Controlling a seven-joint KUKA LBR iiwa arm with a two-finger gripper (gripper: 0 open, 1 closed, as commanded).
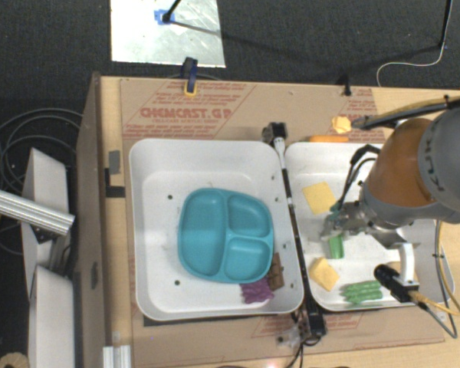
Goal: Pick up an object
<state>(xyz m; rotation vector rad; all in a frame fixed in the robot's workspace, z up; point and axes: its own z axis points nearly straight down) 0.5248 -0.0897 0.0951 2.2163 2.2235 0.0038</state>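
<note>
The gripper (339, 227) is seen low in the right bin (414, 301), jaw state untellable, over a green piece (336, 246) that could be nudged aside if approached off-centre.

Single fixed overhead camera, slanted onto both bins (215, 156).

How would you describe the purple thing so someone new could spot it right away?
Start at the left bin, the one holding the teal divided plate. The purple thing lies by the plate's near right corner, against the bin's front wall. A brown piece sits beside it, but nothing else is purple.
</note>
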